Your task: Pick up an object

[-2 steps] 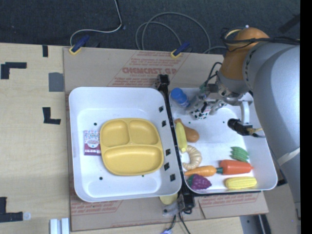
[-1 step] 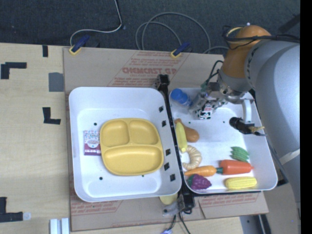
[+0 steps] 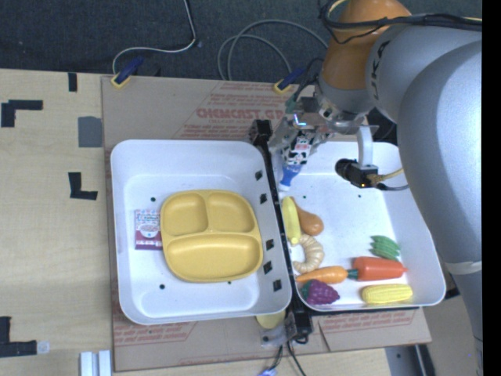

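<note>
Camera view gives you the gripper at the far-left corner of the right bin, just above the divide between the two bins, with a small white-and-blue object hanging at its tip; the fingers are lost in dark clutter, so you cannot tell whether they are parted or closed, or whether that object is truly held. The grey arm covers the right bin's far-right corner and right rim. Along that bin's left edge you see a banana, a brown item touching it, and a pale ring-shaped piece. Near its front edge lie a carrot, purple grapes, a larger carrot, a corn cob and something green. The left bin carries a yellow divided plate with a small packet at its left, print unreadable.
</note>
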### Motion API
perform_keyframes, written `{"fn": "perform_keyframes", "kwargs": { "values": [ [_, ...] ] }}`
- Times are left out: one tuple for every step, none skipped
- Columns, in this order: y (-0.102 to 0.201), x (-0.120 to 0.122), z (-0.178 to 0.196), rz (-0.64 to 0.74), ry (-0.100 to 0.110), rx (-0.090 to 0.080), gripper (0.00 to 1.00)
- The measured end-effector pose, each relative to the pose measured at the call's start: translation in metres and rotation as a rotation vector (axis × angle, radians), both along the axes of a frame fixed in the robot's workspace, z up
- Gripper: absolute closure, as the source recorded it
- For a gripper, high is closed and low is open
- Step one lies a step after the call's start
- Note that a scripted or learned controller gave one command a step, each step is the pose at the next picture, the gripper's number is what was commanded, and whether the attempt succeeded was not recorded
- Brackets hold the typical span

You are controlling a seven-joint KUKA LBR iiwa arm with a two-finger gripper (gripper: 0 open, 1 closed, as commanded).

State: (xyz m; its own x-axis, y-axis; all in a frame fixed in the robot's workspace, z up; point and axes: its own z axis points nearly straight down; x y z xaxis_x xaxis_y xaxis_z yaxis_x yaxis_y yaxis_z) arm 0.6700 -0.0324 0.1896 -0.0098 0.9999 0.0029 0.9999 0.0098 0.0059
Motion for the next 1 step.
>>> {"fn": "perform_keyframes", "kwargs": {
  "values": [
    [0.0226, -0.0492, 0.0201, -0.007, 0.008, -0.003, 1.00]
  ]
}}
